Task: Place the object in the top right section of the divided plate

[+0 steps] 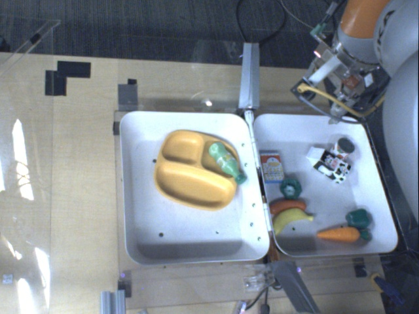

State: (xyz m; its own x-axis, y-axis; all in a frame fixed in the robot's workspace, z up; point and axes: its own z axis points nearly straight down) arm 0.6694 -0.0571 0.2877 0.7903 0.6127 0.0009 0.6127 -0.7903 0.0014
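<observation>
Jaws impossible to read, lost among cables on two-finger gripper [337, 91]. Cropped at frame edge: grey arm [399, 57]. In left white bin [141, 227], on yellow divided plate [190, 183], top right section: green translucent plastic bottle [226, 161], lying tilted, lower end at rim.

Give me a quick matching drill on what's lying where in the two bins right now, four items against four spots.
Items:
1. green bottle
2. carrot
3. yellow divided plate
4. small card box

Spots:
A. right bin, along its left wall
B. in the plate's top right section
C. left bin, on its floor
D. right bin, near its front edge

Pairs: 1-B, 2-D, 3-C, 4-A
</observation>
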